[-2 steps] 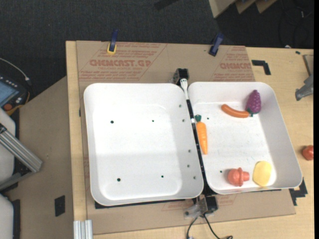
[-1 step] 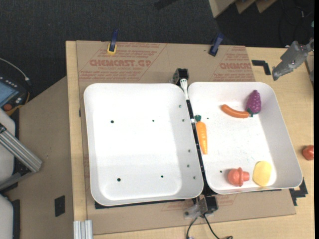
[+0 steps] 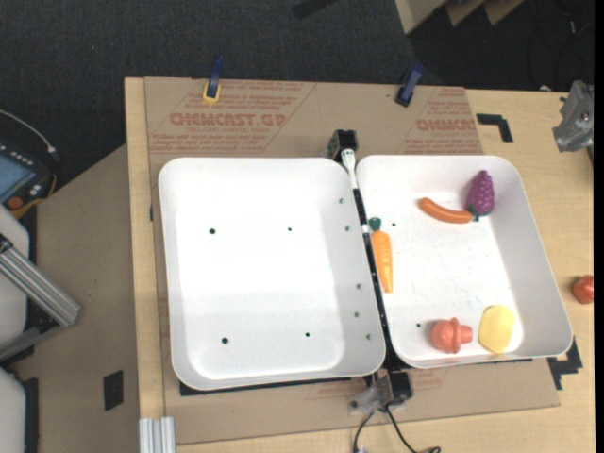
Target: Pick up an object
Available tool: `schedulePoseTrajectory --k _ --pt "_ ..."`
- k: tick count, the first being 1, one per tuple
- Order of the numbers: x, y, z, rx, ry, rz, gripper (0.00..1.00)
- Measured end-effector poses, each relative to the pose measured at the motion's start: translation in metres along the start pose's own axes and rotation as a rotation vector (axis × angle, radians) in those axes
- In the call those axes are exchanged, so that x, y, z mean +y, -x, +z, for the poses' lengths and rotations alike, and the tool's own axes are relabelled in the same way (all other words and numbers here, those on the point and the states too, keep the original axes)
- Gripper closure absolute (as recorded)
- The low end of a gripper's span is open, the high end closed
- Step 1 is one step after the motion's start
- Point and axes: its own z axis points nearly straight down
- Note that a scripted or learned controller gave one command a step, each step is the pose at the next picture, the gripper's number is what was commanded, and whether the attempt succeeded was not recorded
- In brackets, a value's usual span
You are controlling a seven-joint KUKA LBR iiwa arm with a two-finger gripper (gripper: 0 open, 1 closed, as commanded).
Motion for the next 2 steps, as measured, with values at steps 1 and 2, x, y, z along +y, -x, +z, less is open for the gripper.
schedulePoseTrajectory --k 1,2 --pt "-0.002 -0.083 0.104 0.003 -0.020 -0.008 1.00" --pt "-0.005 -0.130 0.246 0.001 -0.025 -0.003 1.00"
